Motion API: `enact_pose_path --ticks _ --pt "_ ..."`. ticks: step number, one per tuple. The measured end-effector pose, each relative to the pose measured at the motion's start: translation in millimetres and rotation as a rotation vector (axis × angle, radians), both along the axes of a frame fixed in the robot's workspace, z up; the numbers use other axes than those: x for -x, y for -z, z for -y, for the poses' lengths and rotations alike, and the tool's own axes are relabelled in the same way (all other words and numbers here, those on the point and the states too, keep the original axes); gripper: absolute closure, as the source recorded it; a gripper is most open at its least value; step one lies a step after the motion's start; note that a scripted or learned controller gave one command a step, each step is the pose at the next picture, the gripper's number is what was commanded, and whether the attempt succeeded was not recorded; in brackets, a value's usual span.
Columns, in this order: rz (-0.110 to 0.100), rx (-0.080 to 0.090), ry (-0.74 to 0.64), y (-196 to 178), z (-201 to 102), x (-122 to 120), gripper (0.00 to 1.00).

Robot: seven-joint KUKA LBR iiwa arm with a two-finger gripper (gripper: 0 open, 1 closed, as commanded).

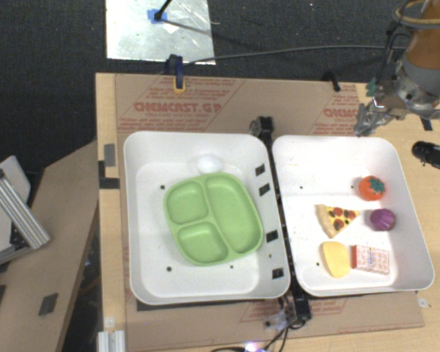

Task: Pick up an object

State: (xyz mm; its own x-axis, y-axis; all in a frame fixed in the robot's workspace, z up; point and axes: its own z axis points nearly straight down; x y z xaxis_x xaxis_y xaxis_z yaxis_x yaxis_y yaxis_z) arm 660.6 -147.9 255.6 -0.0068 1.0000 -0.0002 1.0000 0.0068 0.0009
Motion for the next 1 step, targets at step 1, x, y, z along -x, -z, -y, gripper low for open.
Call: enact_pose_path --ticks 1 --pt "0.000 -0.001 -0.001 4.4 -46.4 12.4 1.00"
